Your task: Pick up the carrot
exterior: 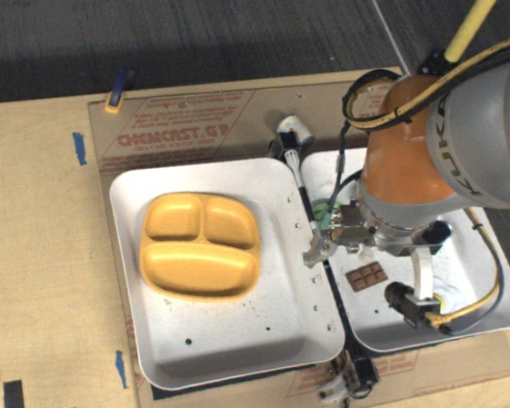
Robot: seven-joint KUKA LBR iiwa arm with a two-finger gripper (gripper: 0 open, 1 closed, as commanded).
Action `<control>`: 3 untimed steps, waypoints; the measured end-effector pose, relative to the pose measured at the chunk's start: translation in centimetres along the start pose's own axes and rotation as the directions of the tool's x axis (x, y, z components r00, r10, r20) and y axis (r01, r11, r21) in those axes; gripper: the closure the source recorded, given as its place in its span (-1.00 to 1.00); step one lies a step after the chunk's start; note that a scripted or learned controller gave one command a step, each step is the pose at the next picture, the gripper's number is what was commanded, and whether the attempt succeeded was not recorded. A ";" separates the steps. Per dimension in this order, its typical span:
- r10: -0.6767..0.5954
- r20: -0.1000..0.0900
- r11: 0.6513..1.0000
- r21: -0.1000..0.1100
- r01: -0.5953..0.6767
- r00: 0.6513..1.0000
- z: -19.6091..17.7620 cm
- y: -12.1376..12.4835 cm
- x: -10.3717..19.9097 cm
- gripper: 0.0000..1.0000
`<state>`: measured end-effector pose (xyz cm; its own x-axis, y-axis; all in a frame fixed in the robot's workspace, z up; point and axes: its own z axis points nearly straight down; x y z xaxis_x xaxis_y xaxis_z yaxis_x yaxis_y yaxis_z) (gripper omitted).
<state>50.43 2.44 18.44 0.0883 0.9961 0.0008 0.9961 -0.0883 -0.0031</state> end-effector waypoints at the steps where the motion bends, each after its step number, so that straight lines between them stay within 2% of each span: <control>1: 0.199 0.000 0.980 -0.003 -0.199 0.980 0.0 0.1 5.9 -1.00; 2: 0.389 0.001 0.921 0.000 -0.389 0.921 8.1 1.7 11.9 -1.00; 3: 0.461 -0.026 0.887 0.003 -0.461 0.887 9.0 -1.5 10.1 -1.00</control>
<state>49.81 12.67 9.45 0.5374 0.8429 0.0254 0.8433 -0.5374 -0.0063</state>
